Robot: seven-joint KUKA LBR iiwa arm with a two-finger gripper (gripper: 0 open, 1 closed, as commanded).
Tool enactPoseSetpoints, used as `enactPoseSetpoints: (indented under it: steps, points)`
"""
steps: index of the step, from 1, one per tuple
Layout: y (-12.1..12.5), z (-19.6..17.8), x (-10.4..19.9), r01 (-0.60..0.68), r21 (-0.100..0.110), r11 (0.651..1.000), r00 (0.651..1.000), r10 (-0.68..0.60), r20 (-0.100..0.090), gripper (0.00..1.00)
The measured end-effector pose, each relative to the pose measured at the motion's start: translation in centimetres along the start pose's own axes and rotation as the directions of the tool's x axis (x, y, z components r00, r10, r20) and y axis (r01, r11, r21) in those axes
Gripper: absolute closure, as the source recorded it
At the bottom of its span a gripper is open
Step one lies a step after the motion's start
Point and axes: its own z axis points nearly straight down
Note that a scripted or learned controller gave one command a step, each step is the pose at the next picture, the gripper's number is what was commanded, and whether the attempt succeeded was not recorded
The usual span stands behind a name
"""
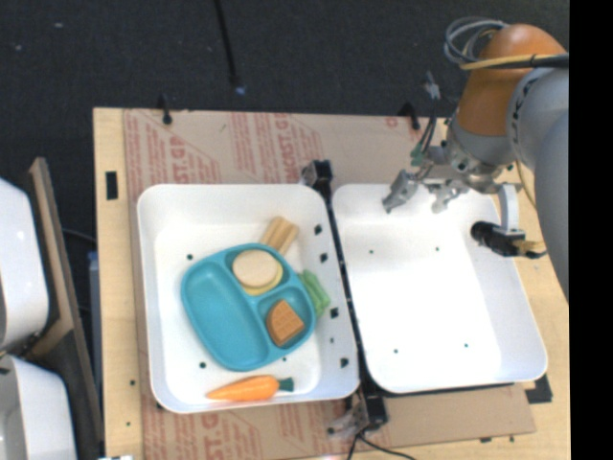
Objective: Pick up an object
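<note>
Two white bins (158, 257) on bench, claw (422, 194) splayed, grasping nothing, green piece (317, 293) half hidden behind blue tray (215, 319).

Two bins side by side on table (192, 147). Left bin (158, 286): tray (225, 319) at centre, carrot (251, 388) below it near lower wall, wooden block (280, 233) at tray's upper right. Pincer (420, 195) above right bin (450, 305), upper edge.

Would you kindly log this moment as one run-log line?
gripper: open, above right bin far edge, holding nothing | left bin: blue tray, carrot | pick: not yet done
</note>
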Motion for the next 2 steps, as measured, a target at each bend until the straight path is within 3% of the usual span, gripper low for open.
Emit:
enactPoseSetpoints:
  steps: [1, 2]
  points:
    - [0.2, 0.5, 1.2, 0.001, -0.003, 1.0, 1.0, -0.001, 0.0, 0.0]
    - [1.4, 3.0, -0.7, -0.026, -0.001, 1.0, 1.0, 0.026, 0.0, 0.0]
